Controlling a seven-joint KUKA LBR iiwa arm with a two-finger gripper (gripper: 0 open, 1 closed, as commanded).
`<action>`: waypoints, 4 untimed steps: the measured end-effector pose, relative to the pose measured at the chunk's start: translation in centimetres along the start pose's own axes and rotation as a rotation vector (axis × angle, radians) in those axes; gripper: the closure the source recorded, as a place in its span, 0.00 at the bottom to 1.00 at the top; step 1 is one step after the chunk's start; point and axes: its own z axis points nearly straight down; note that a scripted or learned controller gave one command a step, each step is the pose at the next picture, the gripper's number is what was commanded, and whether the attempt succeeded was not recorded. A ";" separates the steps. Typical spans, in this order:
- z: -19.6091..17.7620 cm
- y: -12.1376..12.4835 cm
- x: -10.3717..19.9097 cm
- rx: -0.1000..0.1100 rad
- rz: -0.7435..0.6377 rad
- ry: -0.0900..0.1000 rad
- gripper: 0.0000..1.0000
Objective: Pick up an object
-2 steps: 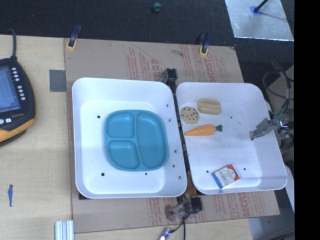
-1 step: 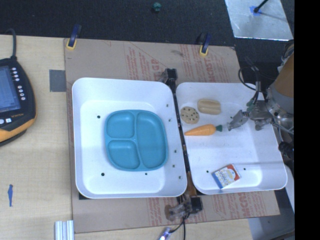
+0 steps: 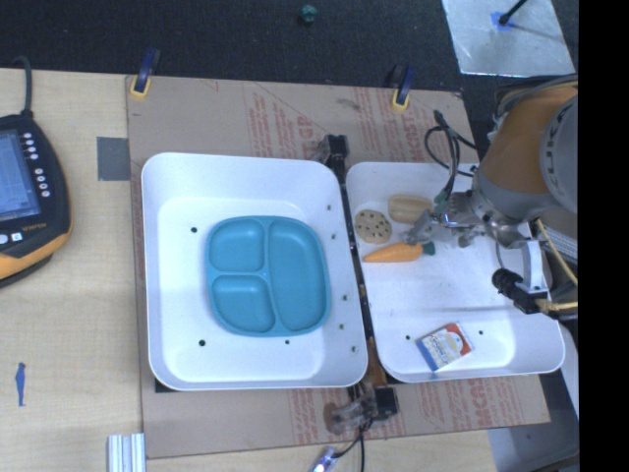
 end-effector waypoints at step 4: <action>-10.2 5.3 6.8 0.019 0.000 0.005 0.00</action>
